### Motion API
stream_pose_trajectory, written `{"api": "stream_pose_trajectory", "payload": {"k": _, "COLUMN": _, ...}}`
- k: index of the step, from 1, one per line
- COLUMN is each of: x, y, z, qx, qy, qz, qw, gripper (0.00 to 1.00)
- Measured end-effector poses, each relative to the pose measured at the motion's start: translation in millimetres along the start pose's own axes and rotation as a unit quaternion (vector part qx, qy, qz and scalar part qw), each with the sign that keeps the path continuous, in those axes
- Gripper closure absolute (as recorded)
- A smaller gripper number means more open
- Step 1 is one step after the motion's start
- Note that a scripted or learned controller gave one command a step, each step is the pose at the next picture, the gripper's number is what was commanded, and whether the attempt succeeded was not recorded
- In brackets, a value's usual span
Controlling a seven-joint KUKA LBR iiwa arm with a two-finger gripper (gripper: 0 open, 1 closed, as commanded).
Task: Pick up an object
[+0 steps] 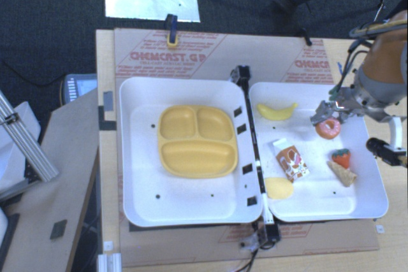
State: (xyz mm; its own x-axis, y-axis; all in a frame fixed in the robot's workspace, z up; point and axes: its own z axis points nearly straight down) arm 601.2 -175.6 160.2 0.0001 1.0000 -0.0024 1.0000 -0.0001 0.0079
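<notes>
Hovering at the right bin's (373, 204) far right edge, gripper (328, 116) just above the donut (329, 129), finger spread impossible to tell, nothing lifted yet, whole pick remaining.

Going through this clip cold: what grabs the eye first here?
The yellow three-compartment plastic plate sits alone in the left white bin. In the right white bin, the grey arm's gripper hangs at the pink-frosted toy doughnut, with a yellow toy banana to their left.
</notes>
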Motion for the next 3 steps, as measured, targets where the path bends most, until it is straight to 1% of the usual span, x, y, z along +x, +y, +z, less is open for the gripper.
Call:
{"api": "stream_pose_trajectory", "payload": {"k": 1, "x": -2, "y": -2, "z": -44, "qx": 0.002, "qy": 0.001, "qz": -0.002, "qw": 1.0, "gripper": 1.0}}
{"api": "stream_pose_trajectory", "payload": {"k": 2, "x": -2, "y": 0, "z": -75, "qx": 0.002, "qy": 0.001, "qz": -0.002, "qw": 1.0, "gripper": 1.0}}
{"api": "stream_pose_trajectory", "payload": {"k": 3, "x": 52, "y": -4, "z": -67, "qx": 0.003, "qy": 0.002, "qz": -0.005, "qw": 1.0, "gripper": 1.0}}
